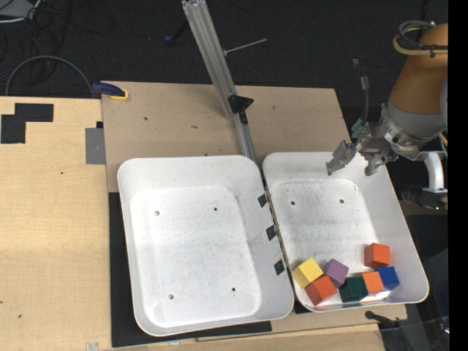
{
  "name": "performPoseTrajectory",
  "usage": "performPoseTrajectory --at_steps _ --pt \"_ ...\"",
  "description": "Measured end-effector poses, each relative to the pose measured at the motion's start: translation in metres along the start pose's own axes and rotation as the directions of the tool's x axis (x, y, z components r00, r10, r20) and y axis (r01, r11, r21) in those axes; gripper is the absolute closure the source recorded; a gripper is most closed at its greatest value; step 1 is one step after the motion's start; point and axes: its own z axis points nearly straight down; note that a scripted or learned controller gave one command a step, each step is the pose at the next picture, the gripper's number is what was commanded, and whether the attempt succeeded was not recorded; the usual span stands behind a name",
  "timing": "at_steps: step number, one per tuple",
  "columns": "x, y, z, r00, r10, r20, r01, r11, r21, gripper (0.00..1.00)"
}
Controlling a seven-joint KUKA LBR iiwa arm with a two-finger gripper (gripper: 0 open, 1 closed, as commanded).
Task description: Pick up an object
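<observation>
Seven blocks (349, 275) clustered at right bin's (409, 229) near edge; tool (355, 159) released, nothing grasped, over its far edge.

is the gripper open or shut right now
Open: the gripper hangs over the far end of the right bin with its two fingers spread apart and nothing between them.

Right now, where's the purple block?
The purple block sits in the right bin, near its front edge, in the cluster of blocks between the yellow block and the green block.
</observation>
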Motion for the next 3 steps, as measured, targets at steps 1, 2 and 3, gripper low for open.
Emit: performPoseTrajectory --at_steps 1,2,3 --pt "-0.007 -0.03 -0.002 1.0 0.006 -0.001 -0.006 1.0 0.002 0.0" --pt "0.049 -0.03 0.143 1.0 0.003 0.001 -0.003 1.0 -0.004 0.0" --pt "0.046 -0.031 0.132 1.0 0.014 -0.001 -0.014 1.0 -0.003 1.0"
